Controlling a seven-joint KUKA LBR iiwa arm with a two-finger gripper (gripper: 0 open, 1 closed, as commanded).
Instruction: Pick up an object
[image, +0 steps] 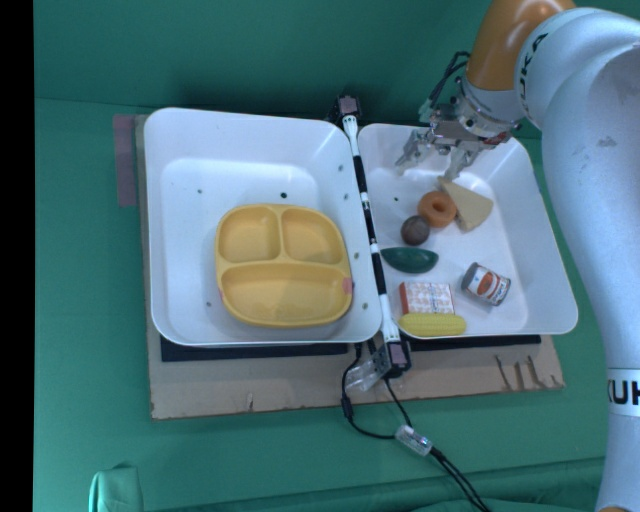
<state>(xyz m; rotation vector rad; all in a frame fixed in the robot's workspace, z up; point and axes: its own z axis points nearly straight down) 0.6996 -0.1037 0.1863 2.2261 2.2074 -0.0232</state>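
end effector (437, 158) fingers apart, nothing btwn, over right white bin (540, 255) far end | pale yellow cheese wedge (469, 205) just below, long axis diagonal, tip twd upper-left | orange donut ring (437, 208) touching it

Left bin (190, 150): yellow plate (283, 265) fills centre, bare floor round it. Right bin (530, 200): donut (437, 207), cheese wedge (470, 205), brown ball (415, 230), green pod (410, 259), can (486, 284), box (427, 297), corn (432, 324) crowd left/mid; right strip free.

The arm (590, 200) runs off the top and right edges (its base unseen), and the can (486, 284) label is too small to read
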